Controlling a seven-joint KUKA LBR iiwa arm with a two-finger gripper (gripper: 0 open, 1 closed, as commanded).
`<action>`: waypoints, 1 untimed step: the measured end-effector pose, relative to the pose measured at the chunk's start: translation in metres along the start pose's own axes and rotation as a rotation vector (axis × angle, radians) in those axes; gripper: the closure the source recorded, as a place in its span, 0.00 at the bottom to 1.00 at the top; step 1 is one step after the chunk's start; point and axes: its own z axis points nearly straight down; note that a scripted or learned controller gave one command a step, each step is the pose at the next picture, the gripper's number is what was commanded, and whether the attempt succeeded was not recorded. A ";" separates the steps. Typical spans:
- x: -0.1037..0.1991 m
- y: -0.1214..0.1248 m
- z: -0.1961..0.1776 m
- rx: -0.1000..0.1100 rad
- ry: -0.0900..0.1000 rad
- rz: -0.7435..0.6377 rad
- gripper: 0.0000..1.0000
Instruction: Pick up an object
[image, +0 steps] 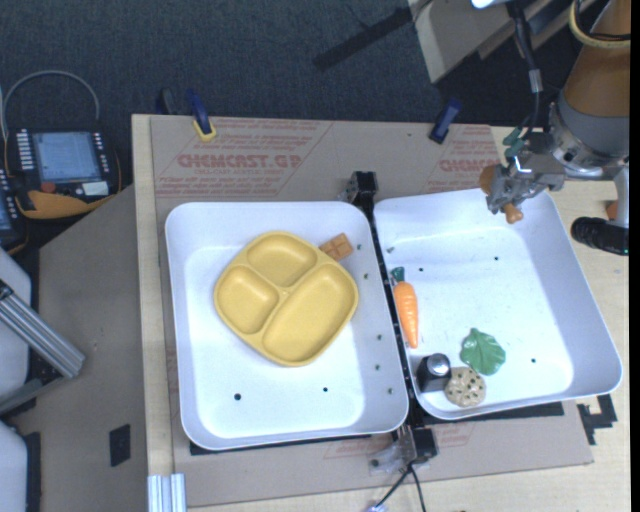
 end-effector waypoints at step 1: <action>0.000 0.001 -0.025 0.004 0.001 0.000 1.00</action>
